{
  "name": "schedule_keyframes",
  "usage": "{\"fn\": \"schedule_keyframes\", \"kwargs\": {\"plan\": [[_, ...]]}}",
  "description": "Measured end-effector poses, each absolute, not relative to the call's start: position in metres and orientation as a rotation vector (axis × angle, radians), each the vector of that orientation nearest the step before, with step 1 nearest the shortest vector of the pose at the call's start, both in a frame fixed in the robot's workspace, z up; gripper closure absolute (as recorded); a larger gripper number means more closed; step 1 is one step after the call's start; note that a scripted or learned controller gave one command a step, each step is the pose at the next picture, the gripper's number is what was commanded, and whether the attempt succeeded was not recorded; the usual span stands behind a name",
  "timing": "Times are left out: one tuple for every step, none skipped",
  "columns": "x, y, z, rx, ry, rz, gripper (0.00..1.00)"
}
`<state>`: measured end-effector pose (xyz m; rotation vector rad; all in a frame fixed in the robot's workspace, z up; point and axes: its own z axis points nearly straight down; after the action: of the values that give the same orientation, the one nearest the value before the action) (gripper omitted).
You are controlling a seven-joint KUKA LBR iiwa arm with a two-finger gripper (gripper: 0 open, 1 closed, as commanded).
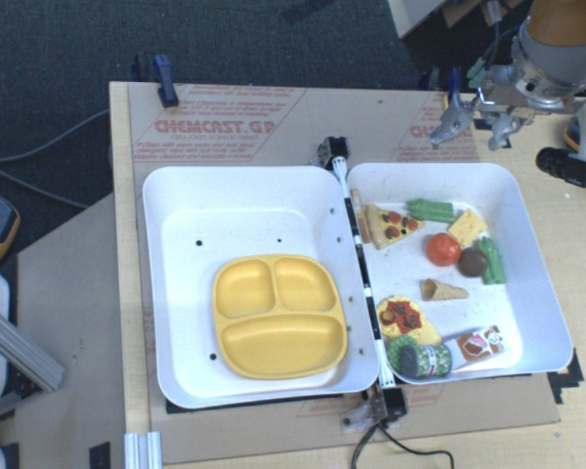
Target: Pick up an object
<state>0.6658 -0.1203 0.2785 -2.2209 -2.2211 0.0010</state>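
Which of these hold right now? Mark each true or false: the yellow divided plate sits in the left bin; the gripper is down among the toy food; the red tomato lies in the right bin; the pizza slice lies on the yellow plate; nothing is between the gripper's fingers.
1. The yellow three-compartment plastic plate sits in the left white bin. True.
2. The two-finger gripper is down among the toy food. False: it hangs above the bench beyond the far rim of the right white bin.
3. The round red toy tomato lies in the right bin. True.
4. The toy pizza slice lies on the plate. False: it lies in the right bin, near the divider.
5. Nothing is between the gripper's fingers. True.
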Motion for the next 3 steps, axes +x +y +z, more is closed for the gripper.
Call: {"fn": "schedule_keyframes", "kwargs": {"plan": [[0.664, -0.137, 0.09, -2.218, -2.215, 0.01, 0.0], [0.625, -0.204, 0.091, -2.231, -2.226, -0.016, 0.0], [0.624, -0.201, 0.097, -2.223, -2.229, -0.006, 1.0]]}}
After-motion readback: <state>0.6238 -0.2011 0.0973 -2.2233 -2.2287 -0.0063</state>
